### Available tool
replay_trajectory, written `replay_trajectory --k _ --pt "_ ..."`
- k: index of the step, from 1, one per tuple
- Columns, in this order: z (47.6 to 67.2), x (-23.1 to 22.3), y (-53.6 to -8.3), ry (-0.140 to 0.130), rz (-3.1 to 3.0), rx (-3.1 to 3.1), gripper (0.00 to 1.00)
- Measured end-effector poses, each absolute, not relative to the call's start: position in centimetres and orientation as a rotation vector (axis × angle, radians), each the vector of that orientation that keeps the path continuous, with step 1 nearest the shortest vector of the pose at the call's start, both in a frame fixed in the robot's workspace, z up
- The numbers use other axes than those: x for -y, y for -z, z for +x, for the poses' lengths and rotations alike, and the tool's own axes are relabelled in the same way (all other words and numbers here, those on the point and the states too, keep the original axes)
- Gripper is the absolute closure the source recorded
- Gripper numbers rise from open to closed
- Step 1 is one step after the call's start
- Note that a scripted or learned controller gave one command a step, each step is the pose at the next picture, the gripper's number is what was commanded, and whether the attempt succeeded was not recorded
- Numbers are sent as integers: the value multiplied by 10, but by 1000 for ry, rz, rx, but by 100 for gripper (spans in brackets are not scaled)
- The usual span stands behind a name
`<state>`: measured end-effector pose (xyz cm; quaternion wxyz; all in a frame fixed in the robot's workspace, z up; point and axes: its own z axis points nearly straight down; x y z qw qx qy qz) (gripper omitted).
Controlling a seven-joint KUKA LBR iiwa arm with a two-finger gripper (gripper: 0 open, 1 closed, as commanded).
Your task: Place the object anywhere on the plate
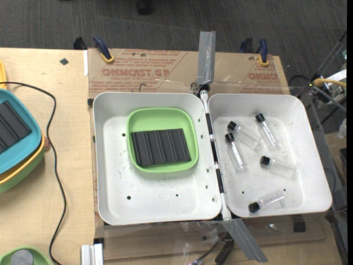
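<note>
A green square plate [188,127] sits in the left bin [110,164], with a dark ribbed insert [161,147] lying flat on it. In the right bin [309,148] lie several clear tubes with black caps: one [266,128] at the upper right, one [243,133] near the upper left, one [235,152] below it, one [278,166] at mid right and one [267,201] near the front.
A stack of teal and green plates [19,142] stands at the far left, with a black cable [55,164] running past it. Blue clamps [102,48] [262,51] hold a cardboard sheet behind the bins.
</note>
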<state>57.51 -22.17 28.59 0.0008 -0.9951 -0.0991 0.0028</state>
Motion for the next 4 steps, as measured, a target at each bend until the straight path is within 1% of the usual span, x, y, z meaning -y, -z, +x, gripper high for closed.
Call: replay_trajectory --k 1,2,3,4 --pt "549 223 -313 -8 -3125 308 0" --pt "537 223 -327 -8 -3125 306 0" --pt "533 223 -330 -7 -3126 307 0" --pt "553 222 -355 -8 -3124 319 0"
